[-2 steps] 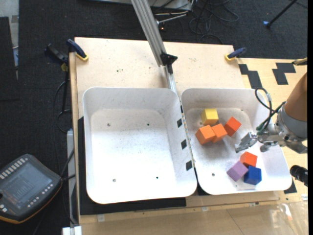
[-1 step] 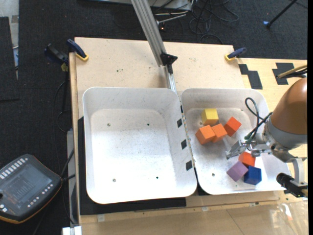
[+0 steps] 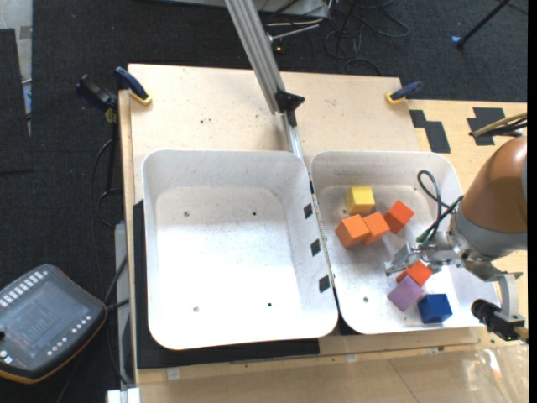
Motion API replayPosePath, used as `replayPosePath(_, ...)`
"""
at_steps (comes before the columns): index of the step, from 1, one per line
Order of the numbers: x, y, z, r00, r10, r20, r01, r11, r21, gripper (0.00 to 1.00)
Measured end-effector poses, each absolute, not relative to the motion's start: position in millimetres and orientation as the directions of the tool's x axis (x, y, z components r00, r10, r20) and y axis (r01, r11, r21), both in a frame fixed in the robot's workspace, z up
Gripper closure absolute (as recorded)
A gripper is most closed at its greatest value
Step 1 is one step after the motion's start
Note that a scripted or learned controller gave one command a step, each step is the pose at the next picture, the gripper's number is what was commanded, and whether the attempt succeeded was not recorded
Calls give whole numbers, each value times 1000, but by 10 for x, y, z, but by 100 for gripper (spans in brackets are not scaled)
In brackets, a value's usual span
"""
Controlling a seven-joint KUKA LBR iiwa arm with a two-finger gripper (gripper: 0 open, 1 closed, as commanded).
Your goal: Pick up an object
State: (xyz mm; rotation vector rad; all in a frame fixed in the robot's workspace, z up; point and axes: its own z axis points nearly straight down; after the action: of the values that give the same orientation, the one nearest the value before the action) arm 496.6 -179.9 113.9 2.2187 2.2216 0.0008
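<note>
Landmark: yellow cube (image 3: 362, 198), sitting in the upper middle of the right bin (image 3: 382, 168).

- 2 orange cubes (image 3: 363, 227) just below the yellow cube, touching each other.
- Red-orange cube (image 3: 400, 215) just right of and below the yellow cube, tilted, near the orange pair.
- Tool (image 3: 409, 261) further below and right of the yellow cube, down over a small red-orange block (image 3: 416, 273). Can't tell tool opening or whether anything sits between its tips; metal parts blur into the block.
- Purple cube (image 3: 407, 293) below that block, touching or nearly so.
- Blue cube (image 3: 435, 308) lowest, far below-right of the yellow cube, beside the purple one.
- Left bin (image 3: 159, 179) well left of the yellow cube, sharing the worktop (image 3: 210, 107).
- Arm (image 3: 497, 204) to the right of the yellow cube, black cable looped at the wrist.
</note>
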Motion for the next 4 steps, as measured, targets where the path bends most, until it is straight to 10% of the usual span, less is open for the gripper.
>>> replayPosePath(1,4977,-1800,1226,0,1000,-1,1000,0,4,100)
replayPosePath(4,4963,-1962,2432,-2,1000,-2,1000,2,2,100)
